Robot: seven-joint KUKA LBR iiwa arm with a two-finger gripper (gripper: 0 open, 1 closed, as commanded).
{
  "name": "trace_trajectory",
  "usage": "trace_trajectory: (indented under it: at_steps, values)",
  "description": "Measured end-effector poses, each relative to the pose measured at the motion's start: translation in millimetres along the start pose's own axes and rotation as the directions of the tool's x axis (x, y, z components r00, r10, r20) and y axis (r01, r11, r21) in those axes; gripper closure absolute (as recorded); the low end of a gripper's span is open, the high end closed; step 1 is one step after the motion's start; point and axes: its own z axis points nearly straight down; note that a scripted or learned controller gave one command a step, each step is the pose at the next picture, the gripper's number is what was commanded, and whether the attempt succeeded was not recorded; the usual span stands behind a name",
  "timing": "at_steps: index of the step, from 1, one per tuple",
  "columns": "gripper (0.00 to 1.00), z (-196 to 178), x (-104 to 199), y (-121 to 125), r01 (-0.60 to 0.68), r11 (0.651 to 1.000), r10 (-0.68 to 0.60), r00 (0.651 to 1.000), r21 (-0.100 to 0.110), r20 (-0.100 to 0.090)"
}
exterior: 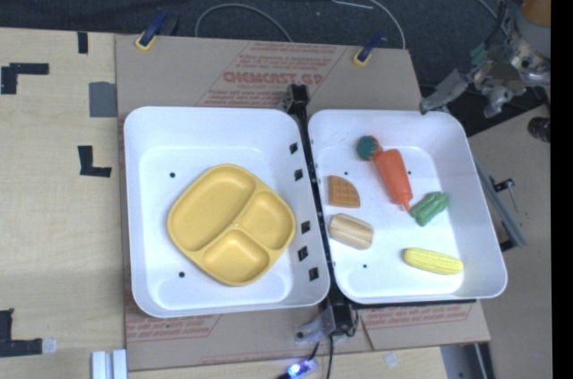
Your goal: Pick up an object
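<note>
Five toy food pieces lie loose in the right bin (474, 189), none touching another except the first pair. An orange carrot (394, 176) lies lengthwise near the bin's middle, its dark green top (367, 148) pointing toward the far wall. Just right of its tip, a small green vegetable piece (429, 207) lies tilted. A brown wedge-shaped slice (343, 192) sits near the left wall, with a tan bread roll (351, 231) just below it. A yellow corn cob (433, 261) lies flat near the near right corner.
</note>
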Motion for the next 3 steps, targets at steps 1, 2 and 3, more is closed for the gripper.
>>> trace_trajectory:
  at_steps: [1,2,3]
  values:
    - [0.0,-6,1,2,0.003,1.0,-0.003,1.0,-0.01,0.003]
    - [0.0,55,-1,-7,0.002,1.0,-0.002,1.0,-0.003,0.002]
    - [0.0,118,2,-15,0.003,1.0,-0.003,1.0,-0.002,0.001]
